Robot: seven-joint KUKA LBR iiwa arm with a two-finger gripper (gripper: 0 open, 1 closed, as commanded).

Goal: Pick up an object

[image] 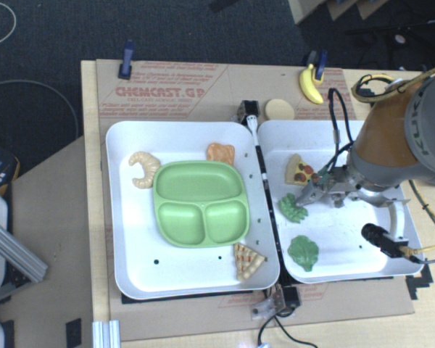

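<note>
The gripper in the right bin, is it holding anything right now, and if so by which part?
Cannot tell. The gripper sits low beside the green broccoli piece, but nothing visibly sits between its fingers.

A green broccoli floret (292, 208) lies flat (bushy, toy-like) in the right bin (348, 263), just beside the gripper (309, 196) tips.

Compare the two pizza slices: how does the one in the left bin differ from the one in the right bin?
The pizza slice in the left bin lies at the near edge, beside the green divided plate; the pizza slice in the right bin lies toward the far side, close to the gripper. The left slice looks plain tan with a criss-cross pattern, while the right slice is yellow with red spots. Both are small toy wedges lying flat.
</note>
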